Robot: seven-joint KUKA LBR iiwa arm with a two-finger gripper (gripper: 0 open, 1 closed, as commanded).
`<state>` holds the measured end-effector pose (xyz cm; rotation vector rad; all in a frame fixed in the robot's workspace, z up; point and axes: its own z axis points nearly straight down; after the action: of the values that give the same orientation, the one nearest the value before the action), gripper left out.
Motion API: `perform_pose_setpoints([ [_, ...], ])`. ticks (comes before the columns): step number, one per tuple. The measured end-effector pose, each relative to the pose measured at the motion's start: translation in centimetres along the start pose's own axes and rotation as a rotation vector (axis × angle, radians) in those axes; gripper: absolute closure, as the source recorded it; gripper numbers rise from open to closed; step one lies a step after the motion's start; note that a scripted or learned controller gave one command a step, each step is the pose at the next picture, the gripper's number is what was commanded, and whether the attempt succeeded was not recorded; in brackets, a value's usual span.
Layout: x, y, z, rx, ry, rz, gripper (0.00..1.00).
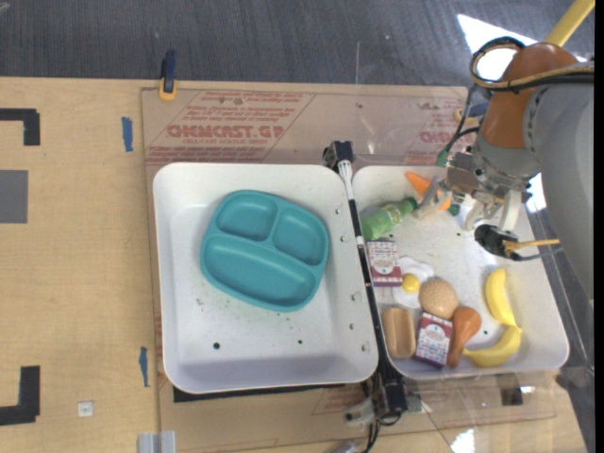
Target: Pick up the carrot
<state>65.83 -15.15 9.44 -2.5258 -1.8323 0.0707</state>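
The carrot [418,183] is a small orange piece lying at the back of the right bin [557,333], just beyond the cap end of a green bottle [387,219]. My gripper [460,194] hangs low over the bin's back edge, immediately right of the carrot, on the grey arm with its orange band [514,97]. Its lower part blends into the clutter there, and I cannot make out whether it touches the carrot.
The right bin also holds a small carton [382,259], a fried egg [411,283], a bread roll [438,296], a bun [398,332], a red box [433,339], a drumstick [464,326] and a banana [501,321]. A teal divided plate [264,248] lies in the left bin [179,347].
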Motion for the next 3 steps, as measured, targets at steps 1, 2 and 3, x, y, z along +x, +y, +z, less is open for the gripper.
perform_pose_setpoints([
  [1,0.1,0.2,-1.2,-0.010,0.000,-0.003,1.00],
  [2,0.2,-6.0,0.7,-0.053,0.023,-0.094,1.00],
  [3,0.3,-6.0,0.8,-0.052,0.025,-0.094,0.00],
])
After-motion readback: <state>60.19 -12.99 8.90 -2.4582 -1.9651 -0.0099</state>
